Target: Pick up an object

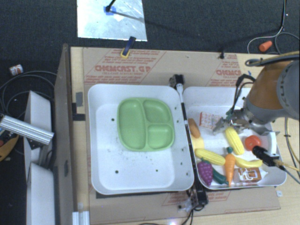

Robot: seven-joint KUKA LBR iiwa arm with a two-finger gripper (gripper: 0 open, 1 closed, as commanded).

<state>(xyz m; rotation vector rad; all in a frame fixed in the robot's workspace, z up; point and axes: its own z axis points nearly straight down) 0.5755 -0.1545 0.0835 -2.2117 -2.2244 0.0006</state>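
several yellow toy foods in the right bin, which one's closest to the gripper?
The yellow plastic corn cob, lying just below the gripper. The long yellow banana-like piece lies lower left, nearer the purple grape bunch, and the yellow piece beside the orange carrot sits lower still.

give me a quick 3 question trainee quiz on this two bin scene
1. True or false: the green divided plate lies in the left bin.
2. Which toy lies nearest the gripper? A) purple grapes B) corn cob C) carrot
3. Fill in: the red tomato lies in the ____ bin.

Key: 1 true. 2 B. 3 right; the right bin holds all the toy food.
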